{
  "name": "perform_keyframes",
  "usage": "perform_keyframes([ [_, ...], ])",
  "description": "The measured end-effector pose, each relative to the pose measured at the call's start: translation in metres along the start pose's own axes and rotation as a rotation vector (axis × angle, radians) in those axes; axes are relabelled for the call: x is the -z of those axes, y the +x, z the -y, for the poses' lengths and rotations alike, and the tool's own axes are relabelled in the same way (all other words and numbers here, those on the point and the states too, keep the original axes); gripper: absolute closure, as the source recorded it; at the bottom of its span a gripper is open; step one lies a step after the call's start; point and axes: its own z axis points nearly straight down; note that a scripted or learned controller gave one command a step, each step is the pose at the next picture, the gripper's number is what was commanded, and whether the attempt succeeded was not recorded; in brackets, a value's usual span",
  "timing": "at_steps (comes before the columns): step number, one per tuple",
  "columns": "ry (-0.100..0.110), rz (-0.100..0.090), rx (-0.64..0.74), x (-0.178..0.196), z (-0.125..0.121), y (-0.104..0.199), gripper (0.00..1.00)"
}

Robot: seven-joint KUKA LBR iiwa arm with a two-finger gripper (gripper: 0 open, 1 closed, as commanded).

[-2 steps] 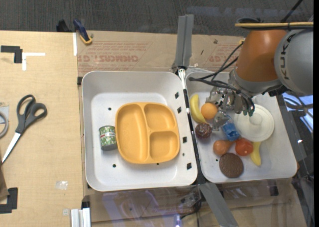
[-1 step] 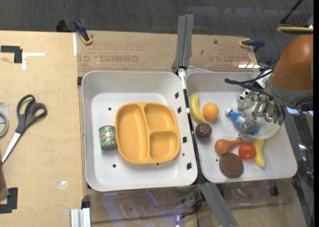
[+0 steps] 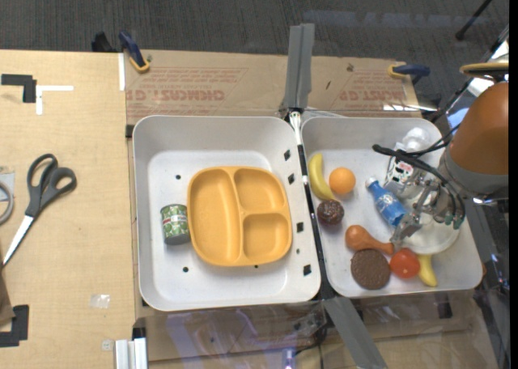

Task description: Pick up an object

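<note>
Gripper (image 3: 402, 232) hangs low in the right bin (image 3: 463, 278); its grip cannot be told.
Beside it, the blue bottle (image 3: 387, 202) looks light, rigid, slick; best pinched across its middle.

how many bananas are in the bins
2, both in the right bin: one banana along its left wall beside the orange, another banana near the front right corner. The arm may hide more.

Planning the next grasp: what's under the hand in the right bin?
A blue bottle and clear glass bowl lie beneath the hand. Whatever sits under the bowl's covered part is hidden.
</note>
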Motion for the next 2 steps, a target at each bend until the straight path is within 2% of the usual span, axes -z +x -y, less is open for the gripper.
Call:
perform_keyframes([
  [1,0.0,0.0,-0.086,0.0,-0.068,0.0,0.0],
  [2,0.002,-0.003,-0.267,-0.001,-0.077,0.034,0.0],
])
